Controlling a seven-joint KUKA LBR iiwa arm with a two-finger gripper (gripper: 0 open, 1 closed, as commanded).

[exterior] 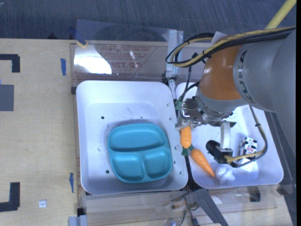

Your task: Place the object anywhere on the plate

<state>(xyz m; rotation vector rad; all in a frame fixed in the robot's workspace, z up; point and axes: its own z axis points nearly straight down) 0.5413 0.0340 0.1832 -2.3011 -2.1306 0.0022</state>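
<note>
A teal plate (139, 150) with three compartments lies in the left bin (94, 102), and nothing rests on it. My gripper (189, 118) hangs over the left edge of the right bin (268, 168), beside the rim shared by the two bins. Right under it is a short orange piece (186, 136) with a green end. Whether the gripper holds that piece is unclear. A longer orange carrot (203, 161) lies slanted just below it in the right bin.
A small white lump (225, 174) sits at the carrot's lower end. A black-and-white toy (248, 146) lies further right in the same bin. The arm's grey body and orange band (221, 76) cover the upper part of the right bin.
</note>
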